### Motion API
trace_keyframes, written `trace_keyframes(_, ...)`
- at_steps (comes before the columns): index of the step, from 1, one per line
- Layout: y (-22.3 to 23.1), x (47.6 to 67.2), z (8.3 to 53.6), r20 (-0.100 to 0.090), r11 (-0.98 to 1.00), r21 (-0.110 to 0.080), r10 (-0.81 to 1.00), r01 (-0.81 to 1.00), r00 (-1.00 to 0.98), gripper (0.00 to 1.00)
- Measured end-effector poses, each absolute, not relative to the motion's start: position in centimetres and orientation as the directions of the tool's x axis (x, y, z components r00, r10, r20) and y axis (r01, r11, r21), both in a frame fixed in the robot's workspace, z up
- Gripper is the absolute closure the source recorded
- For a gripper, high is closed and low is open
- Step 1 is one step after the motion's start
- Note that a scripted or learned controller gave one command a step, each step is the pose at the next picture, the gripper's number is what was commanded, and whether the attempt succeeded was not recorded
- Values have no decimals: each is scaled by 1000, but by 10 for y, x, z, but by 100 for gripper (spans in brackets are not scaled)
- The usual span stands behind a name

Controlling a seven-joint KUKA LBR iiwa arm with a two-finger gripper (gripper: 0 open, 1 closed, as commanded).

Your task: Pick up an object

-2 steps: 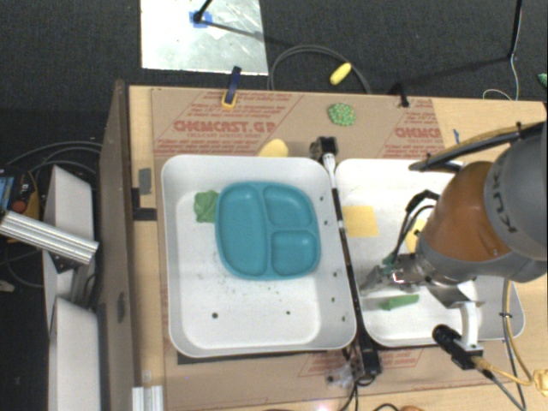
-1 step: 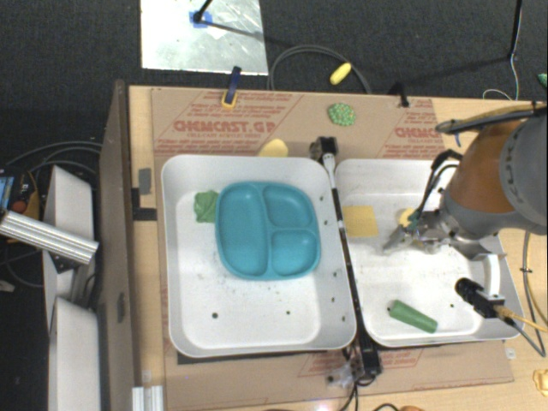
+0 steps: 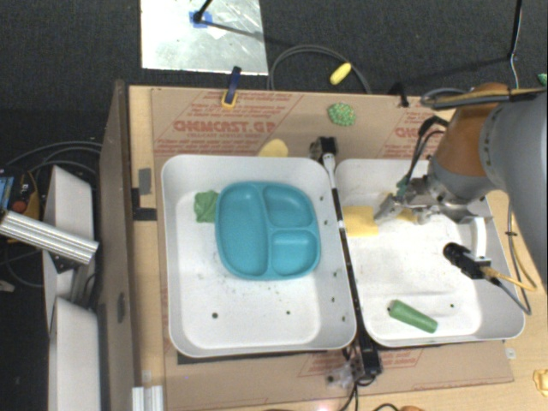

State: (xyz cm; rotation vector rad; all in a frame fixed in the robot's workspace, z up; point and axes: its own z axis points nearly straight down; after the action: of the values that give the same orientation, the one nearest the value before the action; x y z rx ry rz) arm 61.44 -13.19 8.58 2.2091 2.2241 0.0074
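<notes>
- Yellow block (image 3: pixel 360 222): pale, matte, rounded wedge; in right bin (image 3: pixel 409 268), by its left wall.
- Gripper (image 3: pixel 391 207): grey metal, just beside block's right edge; open or closed, can't tell.
- Green cylinder (image 3: pixel 413 315): same bin, nr front.
- Teal plate (image 3: pixel 265 229): smooth, 3 compartments, in left bin (image 3: pixel 257 315).

Left bin (image 3: pixel 248 319): blue divided plate (image 3: pixel 267 229) at centre; green scrap (image 3: pixel 205 205) touching the plate's left edge. Right bin (image 3: pixel 402 268): yellow piece (image 3: pixel 360 222) against the left wall; claw (image 3: pixel 396 206) just beside it; green pod (image 3: pixel 413 315) near the front wall, well apart.
</notes>
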Motion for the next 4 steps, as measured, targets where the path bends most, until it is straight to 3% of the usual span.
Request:
trace_keyframes(1, -149, 672, 86, -3, 7, 9, 1000, 1000, -7, 0)
trace_keyframes(3, -132, 631, 84, -1, 1, 0, 1000, 1000, -1, 0)
trace_keyframes(4, -132, 634, 96, -2, 5, 6, 1000, 1000, -5, 100)
